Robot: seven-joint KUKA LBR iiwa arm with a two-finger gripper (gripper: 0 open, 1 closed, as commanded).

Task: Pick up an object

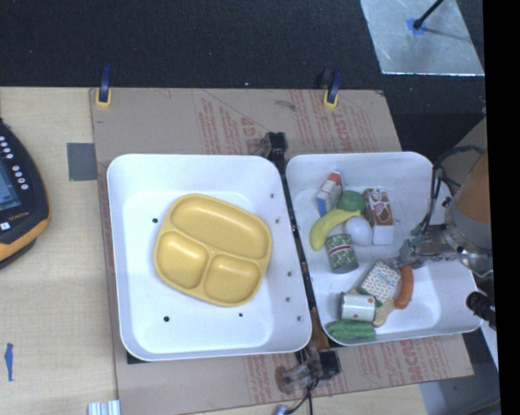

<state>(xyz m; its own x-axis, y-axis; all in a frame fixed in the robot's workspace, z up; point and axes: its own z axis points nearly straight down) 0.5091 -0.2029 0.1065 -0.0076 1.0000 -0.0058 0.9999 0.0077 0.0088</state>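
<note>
I see two shallow white bins side by side on a brown cardboard sheet (239, 117) on my bench. The left white bin (133, 251) holds a yellow plastic plate with three sections (212, 248), lying a bit turned near the middle. The right white bin (413, 170) holds all the little toys I could pick. Near the top there is a small white carton with red and blue on it (329, 191), a round green toy (352, 200) just beside it, and a white box with a brown and red picture (379, 210). Below them a yellow banana (327, 227) curves down to the left, touching a small white ball (359, 231) and a little can with a green label (340, 252). Lower down I see a flat card with coloured dots (381, 281), an orange-red sausage (404, 288) right beside it, a white cup with a red and green band (357, 306), and a long green pickle (351, 331) along the bottom wall. My grey gripper (423, 248) sits at the right side of this bin, just above the top end of the sausage — it looks dark and blurry there, so I cannot tell how it is set or whether it has hold of anything. The arm's orange band (473, 197) shows at the right edge.
</note>
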